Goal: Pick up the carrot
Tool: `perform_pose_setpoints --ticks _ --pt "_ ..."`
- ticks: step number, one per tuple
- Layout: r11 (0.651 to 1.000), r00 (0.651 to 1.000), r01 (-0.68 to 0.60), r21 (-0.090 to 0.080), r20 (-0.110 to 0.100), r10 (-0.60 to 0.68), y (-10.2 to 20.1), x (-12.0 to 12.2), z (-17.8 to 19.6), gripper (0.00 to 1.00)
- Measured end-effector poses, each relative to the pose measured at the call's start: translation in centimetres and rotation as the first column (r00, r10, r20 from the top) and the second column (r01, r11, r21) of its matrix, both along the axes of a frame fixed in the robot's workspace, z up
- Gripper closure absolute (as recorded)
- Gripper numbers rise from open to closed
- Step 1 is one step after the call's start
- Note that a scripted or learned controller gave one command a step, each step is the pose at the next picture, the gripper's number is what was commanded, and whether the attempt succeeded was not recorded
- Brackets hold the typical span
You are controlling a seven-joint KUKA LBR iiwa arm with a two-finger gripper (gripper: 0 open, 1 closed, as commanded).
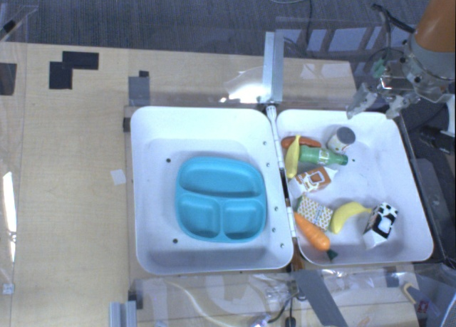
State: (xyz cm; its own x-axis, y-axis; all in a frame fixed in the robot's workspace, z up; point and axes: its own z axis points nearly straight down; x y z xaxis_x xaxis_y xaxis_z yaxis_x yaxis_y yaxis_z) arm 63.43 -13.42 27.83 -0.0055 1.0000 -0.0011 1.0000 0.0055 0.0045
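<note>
Two shallow white bins sit side by side on the tabletop (71, 176); the left bin (149, 133) holds a blue divided tray (219, 199), and the right bin (410, 197) holds the clutter. The carrot (312, 231) lies near that bin's front left corner, slanted, its upper end touching a patterned packet (314, 211) and a banana (347, 214) just beside it to the right. The main risk, as I judge it, is crowding: fingers coming down here could clip the packet or banana, nudge the carrot aside, or close on the wrong item, and the bin's dividing wall just to the left leaves little room on that side. A second orange piece (293, 149) at the back, beside a green bottle (322, 154), could also be mistaken for the target. The gripper (376, 99) hangs over the bin's back rim, well apart from the carrot, with the arm's orange band (436, 23) above it at the right edge. Its fingers look spread and hold nothing. A black-and-white carton (381, 222) and a small grey cup (343, 137) also lie in the bin.
</note>
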Motion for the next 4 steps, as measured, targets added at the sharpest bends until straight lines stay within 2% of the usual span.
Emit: perform_pose_setpoints --ticks 1,2,3,4 --pt "1.0 1.0 -0.021 -0.001 0.002 0.021 -0.2 -5.2 1.5 0.0" --pt "0.958 0.958 -0.285 0.0 -0.002 0.285 -1.1 -7.5 -13.9 0.0" --pt "0.958 0.958 -0.286 -0.003 0.001 0.286 -6.2 -12.6 -9.5 0.0" --pt "0.906 0.906 -0.422 -0.006 0.002 0.422 -7.2 -12.1 -2.2 0.0"
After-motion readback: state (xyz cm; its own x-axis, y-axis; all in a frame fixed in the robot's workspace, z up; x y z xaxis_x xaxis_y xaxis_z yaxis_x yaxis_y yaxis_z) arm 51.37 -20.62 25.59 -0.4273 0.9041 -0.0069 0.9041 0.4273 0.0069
